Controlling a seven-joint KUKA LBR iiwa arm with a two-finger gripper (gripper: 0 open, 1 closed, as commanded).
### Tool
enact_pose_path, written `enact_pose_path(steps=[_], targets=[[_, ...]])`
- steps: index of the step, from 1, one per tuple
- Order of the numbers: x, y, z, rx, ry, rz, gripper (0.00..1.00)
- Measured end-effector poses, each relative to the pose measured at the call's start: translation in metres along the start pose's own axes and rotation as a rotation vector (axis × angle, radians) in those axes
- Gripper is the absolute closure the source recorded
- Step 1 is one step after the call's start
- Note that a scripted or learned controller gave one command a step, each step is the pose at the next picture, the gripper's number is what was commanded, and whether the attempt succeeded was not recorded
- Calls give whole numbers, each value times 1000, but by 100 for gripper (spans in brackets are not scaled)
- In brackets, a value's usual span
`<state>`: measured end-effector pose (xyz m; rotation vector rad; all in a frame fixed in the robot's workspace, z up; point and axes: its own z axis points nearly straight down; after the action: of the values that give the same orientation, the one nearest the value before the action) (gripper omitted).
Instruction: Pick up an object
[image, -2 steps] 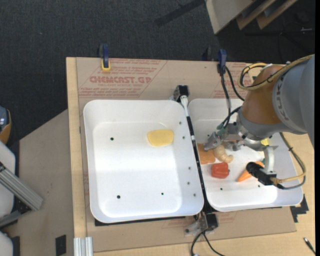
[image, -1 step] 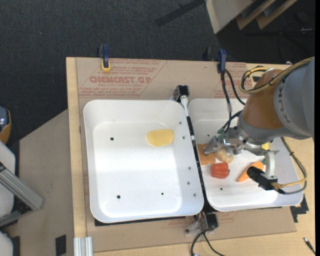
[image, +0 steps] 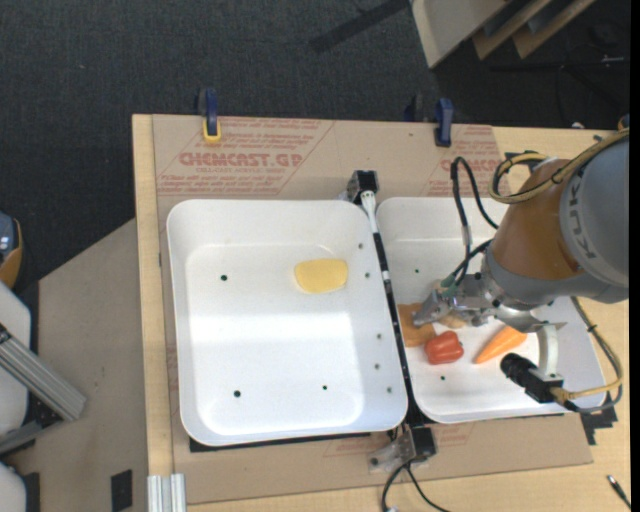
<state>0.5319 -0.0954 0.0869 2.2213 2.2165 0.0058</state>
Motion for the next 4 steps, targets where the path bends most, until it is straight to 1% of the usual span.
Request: enact_pose_path(steps=[1, 2, 3, 4], targets=[[1, 2, -11, -4, -1, -1, 100], [1, -30, -2, -8, -2, 0, 100], [-55, -34, -42, 0, -5, 2, 100], [-11, 38, -64, -3, 0, -9, 100]])
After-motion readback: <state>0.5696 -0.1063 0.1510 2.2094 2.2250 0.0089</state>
